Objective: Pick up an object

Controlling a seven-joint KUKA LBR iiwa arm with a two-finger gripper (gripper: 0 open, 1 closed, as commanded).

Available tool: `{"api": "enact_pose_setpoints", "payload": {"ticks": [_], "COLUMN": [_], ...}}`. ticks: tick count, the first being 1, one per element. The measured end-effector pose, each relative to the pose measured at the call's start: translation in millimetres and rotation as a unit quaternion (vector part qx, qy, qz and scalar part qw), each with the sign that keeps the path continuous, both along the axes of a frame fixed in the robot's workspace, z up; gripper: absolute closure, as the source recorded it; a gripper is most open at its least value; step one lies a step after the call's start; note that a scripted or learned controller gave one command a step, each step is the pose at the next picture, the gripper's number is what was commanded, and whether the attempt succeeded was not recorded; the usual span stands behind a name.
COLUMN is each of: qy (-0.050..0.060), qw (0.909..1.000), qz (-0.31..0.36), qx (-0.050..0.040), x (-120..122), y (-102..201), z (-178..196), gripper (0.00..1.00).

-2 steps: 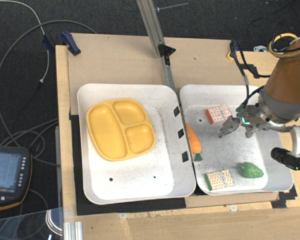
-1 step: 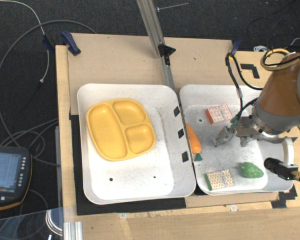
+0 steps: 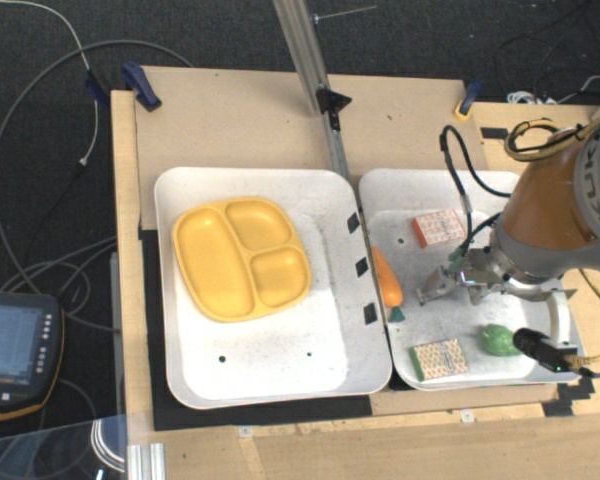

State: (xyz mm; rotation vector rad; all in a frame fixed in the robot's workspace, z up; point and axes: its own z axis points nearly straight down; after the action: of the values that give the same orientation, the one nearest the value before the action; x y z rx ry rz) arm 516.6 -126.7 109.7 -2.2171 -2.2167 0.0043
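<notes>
The right bin holds a small orange carrot by its left wall. A red-and-white patterned box lies towards the back. At the front are a green lump and a green-and-tan patterned box. My gripper hangs low over the middle of this bin, right of the carrot, below the red box and above the tan box. It touches none of them as far as I can see. The grey arm with its orange band comes in from the right.
The left bin carries a yellow divided plate. A slanted metal pole rises from the gap between the bins. Black cables loop over the back of the right bin. Blue clamps grip the bench corners.
</notes>
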Motion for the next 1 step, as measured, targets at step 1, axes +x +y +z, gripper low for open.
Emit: {"api": "enact_pose_setpoints", "payload": {"ticks": [1], "qy": [-0.001], "qw": [1.0], "qz": [0.0], "qx": [-0.0001], "x": [-0.6], "y": [0.7], "z": [-18.5], "gripper": [0.0]}}
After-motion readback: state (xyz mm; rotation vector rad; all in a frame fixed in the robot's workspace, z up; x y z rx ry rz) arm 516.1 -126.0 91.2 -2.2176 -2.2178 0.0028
